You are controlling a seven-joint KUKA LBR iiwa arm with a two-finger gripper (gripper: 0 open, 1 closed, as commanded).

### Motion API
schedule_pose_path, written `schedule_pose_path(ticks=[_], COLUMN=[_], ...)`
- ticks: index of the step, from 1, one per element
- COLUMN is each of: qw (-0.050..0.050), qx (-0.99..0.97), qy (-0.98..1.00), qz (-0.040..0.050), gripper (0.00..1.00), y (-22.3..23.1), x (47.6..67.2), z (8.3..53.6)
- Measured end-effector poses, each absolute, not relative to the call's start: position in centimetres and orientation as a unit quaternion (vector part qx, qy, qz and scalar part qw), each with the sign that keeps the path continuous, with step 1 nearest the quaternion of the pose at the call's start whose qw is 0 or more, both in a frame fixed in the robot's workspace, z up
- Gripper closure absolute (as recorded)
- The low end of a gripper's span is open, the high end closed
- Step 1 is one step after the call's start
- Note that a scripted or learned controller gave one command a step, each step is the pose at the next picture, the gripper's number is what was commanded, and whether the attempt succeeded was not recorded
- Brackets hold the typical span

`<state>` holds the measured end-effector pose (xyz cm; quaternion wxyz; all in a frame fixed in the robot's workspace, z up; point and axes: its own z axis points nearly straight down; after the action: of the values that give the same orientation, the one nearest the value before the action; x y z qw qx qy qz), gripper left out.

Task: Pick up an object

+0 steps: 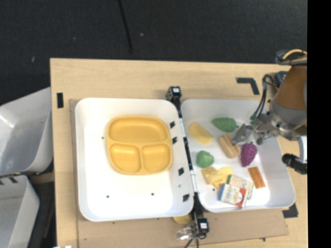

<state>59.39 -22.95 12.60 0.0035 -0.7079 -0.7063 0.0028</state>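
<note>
Camera view: pincer (252,134) low over the right bin (279,190).
Its fingers spread open, holding nothing, between the tan block (227,145) and the purple grape bunch (249,154); yellow tray (139,144) in the left bin (93,190).

The arm (290,94) shows a broad orange band above a grey, rounded wrist section, with a thin dark cable looping along its left side and what looks like a yellowish cable curling over the top. Below the wrist sits the gripper (253,134), a cluster of grey metal parts with dull highlights, its details too blurred to make out clearly. A dark, knob-like piece with a pale end juts from the body lower down.
</note>
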Motion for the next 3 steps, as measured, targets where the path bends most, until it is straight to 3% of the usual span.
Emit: schedule_pose_path(ticks=[1, 2, 3], qw=[0.003, -0.001, -0.003], qx=[-0.708, -0.709, -0.711], qy=[-0.706, -0.705, -0.704], qz=[0.0019, -0.0006, -0.0011], gripper=[0.0, 1.0, 1.0], y=[-22.9, -23.0, -23.1], x=[52.9, 53.4, 53.5], z=[9.9, 11.1, 12.1])
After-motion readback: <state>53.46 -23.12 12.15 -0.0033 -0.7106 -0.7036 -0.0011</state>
